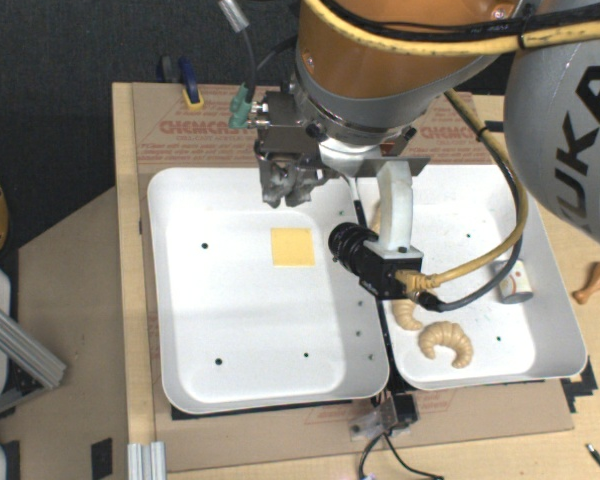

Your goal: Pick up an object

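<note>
Gripper (288,190): hangs over the far edge of the left bin, dark metal fingers pointing down; whether they are spread or closed cannot be told from this angle, and nothing is seen between them.
Arm (410,48): grey with a broad orange band, reaching in from the right and covering the far middle of the bench.
Left bin (180,268): shallow and white, with a few small dark dots on its floor.
Yellow square (293,247): a flat, cheese-like slice lying on the floor of the left bin, towards its far right part, just nearer than the gripper and apart from it.
Right bin (540,328): shallow and white, touching the left bin along the middle seam; its far part is partly hidden by the arm.
Croissant (447,343): a tan, curved pastry shape lying in the near part of the right bin.
Tan piece (407,314): a smaller curved item just left of and beyond the croissant, close to the seam, partly under the cable.
Small cylinder (515,284): a white and grey item in the right bin, right of the croissant and well apart from it.
Cable (480,268): a yellowish hose and black plug running from the arm across the seam between the bins.
Board (140,148): brown cardboard with red print under both bins.
Clamp (190,81): a blue and yellow clip at the far left corner of the board.
</note>
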### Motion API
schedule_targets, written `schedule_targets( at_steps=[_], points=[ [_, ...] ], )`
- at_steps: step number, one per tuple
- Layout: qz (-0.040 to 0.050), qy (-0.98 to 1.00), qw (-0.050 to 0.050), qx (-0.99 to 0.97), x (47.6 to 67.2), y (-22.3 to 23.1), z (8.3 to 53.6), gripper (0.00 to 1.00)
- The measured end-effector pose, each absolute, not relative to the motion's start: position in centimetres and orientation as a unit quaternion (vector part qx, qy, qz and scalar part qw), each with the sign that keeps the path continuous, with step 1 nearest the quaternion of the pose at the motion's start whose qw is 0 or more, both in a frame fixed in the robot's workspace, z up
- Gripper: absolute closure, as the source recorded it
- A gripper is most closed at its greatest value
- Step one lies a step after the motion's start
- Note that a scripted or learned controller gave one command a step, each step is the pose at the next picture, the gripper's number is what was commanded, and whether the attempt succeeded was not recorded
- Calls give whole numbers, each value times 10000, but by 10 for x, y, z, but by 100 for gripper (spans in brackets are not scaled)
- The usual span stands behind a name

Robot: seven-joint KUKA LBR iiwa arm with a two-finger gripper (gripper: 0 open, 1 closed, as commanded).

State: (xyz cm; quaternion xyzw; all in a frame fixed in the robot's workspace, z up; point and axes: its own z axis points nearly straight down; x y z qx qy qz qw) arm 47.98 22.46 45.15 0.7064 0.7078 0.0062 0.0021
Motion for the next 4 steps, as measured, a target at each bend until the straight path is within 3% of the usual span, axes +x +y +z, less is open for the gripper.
schedule_targets(
  at_steps=[1,2,3,4],
  points=[
    [-73,7065,-27,7076,477,224,304,100],
    [97,7078,31,7063,480,225,463,100],
    [33,7077,12,7065,479,225,496,100],
    [29,7077,11,7065,479,225,525,100]
  ],
)
